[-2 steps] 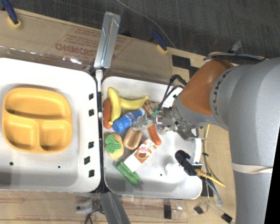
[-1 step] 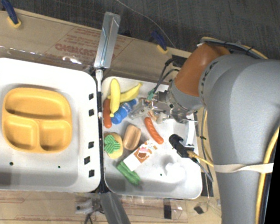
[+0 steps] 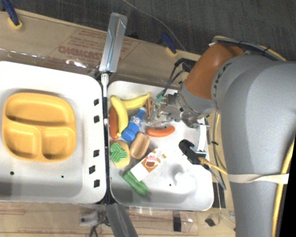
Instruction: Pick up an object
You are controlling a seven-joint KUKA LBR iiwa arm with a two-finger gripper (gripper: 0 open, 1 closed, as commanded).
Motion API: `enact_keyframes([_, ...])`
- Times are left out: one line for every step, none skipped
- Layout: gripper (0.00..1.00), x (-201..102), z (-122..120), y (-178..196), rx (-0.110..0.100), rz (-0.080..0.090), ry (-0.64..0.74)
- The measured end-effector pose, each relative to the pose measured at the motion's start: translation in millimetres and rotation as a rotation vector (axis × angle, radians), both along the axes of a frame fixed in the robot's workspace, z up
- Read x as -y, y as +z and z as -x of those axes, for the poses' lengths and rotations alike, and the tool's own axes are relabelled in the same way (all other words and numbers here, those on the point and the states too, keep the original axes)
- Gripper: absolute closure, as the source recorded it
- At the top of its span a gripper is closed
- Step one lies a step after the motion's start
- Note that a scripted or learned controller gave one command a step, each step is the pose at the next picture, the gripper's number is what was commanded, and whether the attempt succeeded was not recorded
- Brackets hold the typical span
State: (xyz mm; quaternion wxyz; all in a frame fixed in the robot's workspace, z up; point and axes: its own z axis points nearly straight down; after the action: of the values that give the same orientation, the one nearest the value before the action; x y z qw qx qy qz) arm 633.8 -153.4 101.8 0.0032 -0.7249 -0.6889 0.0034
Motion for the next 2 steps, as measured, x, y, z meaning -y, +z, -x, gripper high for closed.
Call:
enact_keyframes([1.00, -0.7, -0.5, 10.2, -0.001, -0.001, 0.004])
enact_keyframes([0.00, -0.7, -0.4, 9.9, -0.001, 0.000, 0.004])
